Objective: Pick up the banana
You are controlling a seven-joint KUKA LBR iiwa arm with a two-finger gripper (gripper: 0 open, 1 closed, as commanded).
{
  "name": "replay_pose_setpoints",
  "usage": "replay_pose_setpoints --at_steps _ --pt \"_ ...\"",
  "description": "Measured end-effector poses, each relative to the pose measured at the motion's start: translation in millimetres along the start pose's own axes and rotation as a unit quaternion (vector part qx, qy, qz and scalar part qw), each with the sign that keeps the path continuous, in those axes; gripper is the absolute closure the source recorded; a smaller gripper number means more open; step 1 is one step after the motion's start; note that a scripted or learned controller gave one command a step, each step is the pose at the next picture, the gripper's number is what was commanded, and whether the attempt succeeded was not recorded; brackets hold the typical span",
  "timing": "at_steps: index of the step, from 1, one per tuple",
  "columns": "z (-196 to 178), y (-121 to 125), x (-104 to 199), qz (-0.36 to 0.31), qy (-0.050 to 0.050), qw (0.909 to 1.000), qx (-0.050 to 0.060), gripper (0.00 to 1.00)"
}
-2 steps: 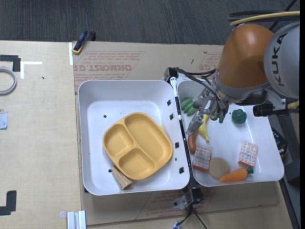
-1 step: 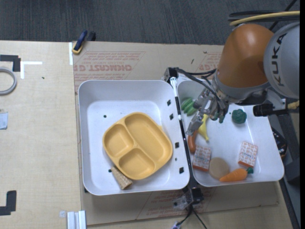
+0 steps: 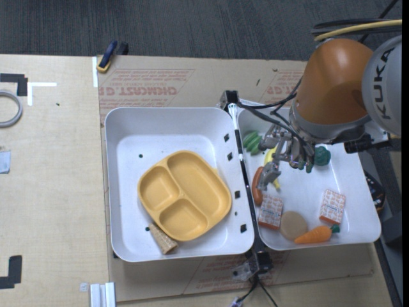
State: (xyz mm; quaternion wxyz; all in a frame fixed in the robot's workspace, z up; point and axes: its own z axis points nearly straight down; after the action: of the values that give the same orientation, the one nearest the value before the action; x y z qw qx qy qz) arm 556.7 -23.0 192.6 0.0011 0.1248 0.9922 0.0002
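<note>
Overhead, the grey-and-orange arm reaches in from the right and hangs its gripper (image 3: 281, 162) low over the right bin (image 3: 358, 232), directly above the banana (image 3: 273, 171), a sliver of yellow lying near that bin's left wall. The placement reads as a descent for a grasp: the wrist is roughly plumb over the fruit, so that the fingers can straddle it. Whether those fingers stand wide or narrow cannot be told, since the wrist and its cabling cover them, and nothing visibly sits between them.

Clutter crowds the target. A red sausage-like piece (image 3: 257, 185) lies just beside the banana against the wall, and a green vegetable (image 3: 252, 141) sits just behind it; either could be caught in place of the fruit. A teal item (image 3: 321, 155) rests beside the gripper on the far side. Nearer the front edge are two small printed cartons (image 3: 271, 211) (image 3: 332, 206), a tan disc (image 3: 294, 224) and a carrot (image 3: 314, 235), all apart from the work.

The left bin (image 3: 121, 184) holds a yellow divided plate (image 3: 185, 195) with what looks like a wafer (image 3: 162, 238) tucked under its near rim.
</note>
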Motion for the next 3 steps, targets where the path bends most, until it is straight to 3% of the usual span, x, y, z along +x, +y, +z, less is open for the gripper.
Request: replay_pose_setpoints --at_steps 1,2,3 --pt "0.1 -0.1 -58.8 0.01 -0.001 0.9999 0.0 0.0" --pt "0.0 -20.0 -21.4 -0.012 0.0 0.9999 0.0 0.0" --pt "0.1 -10.3 -61.3 -0.01 -0.001 0.9999 0.0 0.0"
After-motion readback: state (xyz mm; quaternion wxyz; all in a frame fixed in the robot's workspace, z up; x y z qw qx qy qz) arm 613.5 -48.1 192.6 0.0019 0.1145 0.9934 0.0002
